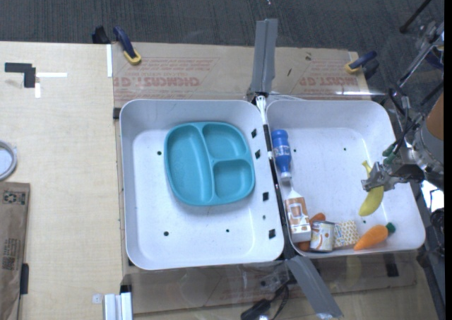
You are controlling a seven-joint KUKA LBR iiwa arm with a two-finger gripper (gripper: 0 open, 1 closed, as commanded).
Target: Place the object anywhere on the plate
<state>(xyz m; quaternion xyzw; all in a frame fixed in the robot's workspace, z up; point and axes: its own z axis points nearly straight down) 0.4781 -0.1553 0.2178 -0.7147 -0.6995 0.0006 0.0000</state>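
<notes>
A teal divided plate (209, 163) lies in the left bin (141, 191). In the right bin (332, 142) are a blue bottle (280, 152), a small carton (296, 215), a can (322, 235), a patterned packet (345, 232), a toy carrot (372, 236) and a yellow banana (371, 198). My gripper (378, 179) is at the right bin's right side, directly over the banana's upper end. The banana's top is hidden under the gripper, so contact cannot be judged.
A grey divider post (265, 57) rises between the bins at the back. Clamps (127, 44) sit on the cardboard behind the bins. A tape roll (6, 162) and a brown bag (14, 241) lie on the bench at far left.
</notes>
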